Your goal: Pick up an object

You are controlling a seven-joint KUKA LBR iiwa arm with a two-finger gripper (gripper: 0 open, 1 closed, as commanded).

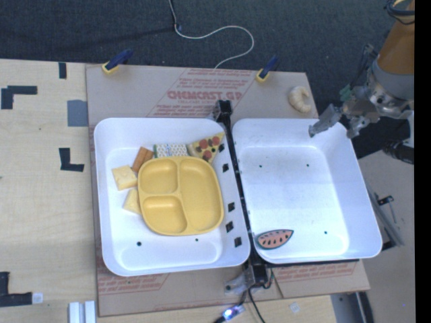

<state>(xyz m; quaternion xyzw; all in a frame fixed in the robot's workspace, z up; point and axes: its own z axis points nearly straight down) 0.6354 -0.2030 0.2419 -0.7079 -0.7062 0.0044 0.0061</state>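
One watermelon slice [275, 239] is lying flat near the front edge of the right bin [350, 173], close to the divider between the bins. Left bin [108, 180] is holding a yellow divided plate [180, 195] with crackers [125, 177] and a pizza piece [207, 146] tucked beside it. Gripper [337, 121] is hovering over the right bin's far right corner, fingers spread, pinching nothing.

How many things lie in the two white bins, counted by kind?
Yellow divided plate: 1
Watermelon slice: 1
Pizza slice: 1
Pale yellow squares: 2
Brown cracker: 1
Speckled piece behind the plate: 1
Total: 7
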